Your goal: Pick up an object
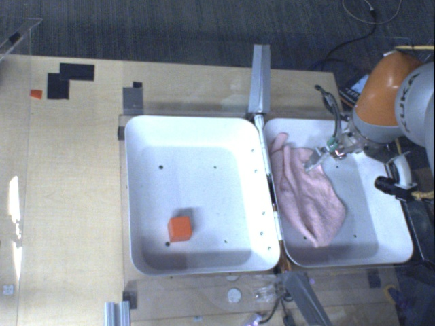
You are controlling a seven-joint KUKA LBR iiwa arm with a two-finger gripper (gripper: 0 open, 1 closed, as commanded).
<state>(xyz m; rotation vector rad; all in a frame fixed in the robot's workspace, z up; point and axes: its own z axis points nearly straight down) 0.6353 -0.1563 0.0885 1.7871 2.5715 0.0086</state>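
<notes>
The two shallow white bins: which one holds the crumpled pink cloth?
The right white bin, nearest the arm; the left white bin holds a small orange cube.

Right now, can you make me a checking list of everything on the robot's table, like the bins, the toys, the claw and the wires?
Surface: pale wooden bench bearing two white bins side by side.
Job's things: orange block in the left bin, near its front; pink cloth crumpled in the right bin, along its left side.
Clutter: black shapes and a small orange piece at the bench's far left.
Grippers: gripper low over the cloth's upper part; grip not clear.
Cables: thin wire looped on the dark floor beyond the bench.
Surroundings: dark carpet.
</notes>
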